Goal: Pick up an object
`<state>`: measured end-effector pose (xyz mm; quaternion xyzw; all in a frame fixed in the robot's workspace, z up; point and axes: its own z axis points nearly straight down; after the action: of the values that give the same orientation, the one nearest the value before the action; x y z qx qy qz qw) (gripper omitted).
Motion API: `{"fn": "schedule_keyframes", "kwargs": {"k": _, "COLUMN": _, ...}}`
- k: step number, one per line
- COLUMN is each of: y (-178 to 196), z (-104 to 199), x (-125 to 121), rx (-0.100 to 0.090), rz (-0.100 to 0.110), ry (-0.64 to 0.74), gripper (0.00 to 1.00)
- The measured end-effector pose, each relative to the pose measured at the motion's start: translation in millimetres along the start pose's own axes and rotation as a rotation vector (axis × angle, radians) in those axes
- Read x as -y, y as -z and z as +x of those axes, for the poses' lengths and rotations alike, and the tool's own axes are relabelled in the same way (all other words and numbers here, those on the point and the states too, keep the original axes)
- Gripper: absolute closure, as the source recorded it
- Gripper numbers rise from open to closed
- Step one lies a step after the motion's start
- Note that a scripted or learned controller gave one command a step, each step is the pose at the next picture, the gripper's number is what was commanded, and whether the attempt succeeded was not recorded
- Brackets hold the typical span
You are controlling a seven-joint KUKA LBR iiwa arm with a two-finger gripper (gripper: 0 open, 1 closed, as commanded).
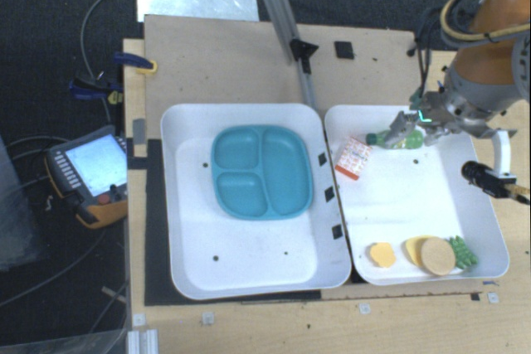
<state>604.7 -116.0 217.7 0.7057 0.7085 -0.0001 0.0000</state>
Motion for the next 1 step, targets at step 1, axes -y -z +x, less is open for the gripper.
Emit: {"fn": "schedule_keyframes", "kwargs": {"k": 1, "y": 0.8, "z": 0.0, "x": -0.5, "rx": 0.0, "rz": -0.002, "ry": 0.0, "gripper": 0.0}}
